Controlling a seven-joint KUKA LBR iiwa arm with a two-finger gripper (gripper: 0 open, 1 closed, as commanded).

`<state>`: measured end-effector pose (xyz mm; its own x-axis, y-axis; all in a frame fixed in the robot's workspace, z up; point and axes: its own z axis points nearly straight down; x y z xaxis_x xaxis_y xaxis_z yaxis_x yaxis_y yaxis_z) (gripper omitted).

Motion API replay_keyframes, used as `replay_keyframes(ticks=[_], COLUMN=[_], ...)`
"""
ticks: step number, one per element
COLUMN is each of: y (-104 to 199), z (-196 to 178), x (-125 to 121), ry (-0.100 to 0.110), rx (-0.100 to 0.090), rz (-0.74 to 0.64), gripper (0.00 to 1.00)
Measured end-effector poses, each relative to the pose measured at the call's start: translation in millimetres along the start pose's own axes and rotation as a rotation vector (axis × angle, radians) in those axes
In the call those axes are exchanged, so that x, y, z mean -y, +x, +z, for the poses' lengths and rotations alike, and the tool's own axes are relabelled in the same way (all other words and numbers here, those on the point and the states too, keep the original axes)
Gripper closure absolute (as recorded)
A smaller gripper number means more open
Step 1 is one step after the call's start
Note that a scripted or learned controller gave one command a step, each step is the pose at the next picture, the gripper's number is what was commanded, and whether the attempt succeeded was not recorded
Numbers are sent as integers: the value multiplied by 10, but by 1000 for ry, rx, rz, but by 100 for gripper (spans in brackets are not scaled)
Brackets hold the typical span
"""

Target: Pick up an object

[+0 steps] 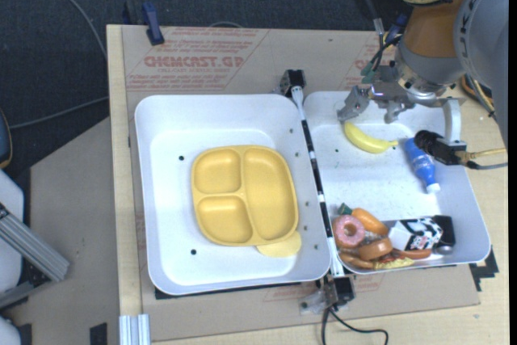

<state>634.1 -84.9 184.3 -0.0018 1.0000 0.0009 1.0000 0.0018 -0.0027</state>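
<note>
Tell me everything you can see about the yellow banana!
The banana is small, smooth and bright yellow, and looks like a plastic toy. It curves like a smile and lies flat on the floor of the right bin, near its far wall. The gripper hangs just above its far end; whether they touch is unclear. A blue bottle lies to its right, apart from it.

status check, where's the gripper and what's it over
Gripper open, poised just above the banana in the right bin. Nothing held. Blue bottle lies apart alongside.
</note>
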Motion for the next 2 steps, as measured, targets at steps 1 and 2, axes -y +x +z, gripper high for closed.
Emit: replay_keyframes(ticks=[1,2], y=[-435,-431], z=[1003,884], x=[-318,-334], ry=[-2,-7], rx=[2,5], rz=[3,0], gripper=[0,100])
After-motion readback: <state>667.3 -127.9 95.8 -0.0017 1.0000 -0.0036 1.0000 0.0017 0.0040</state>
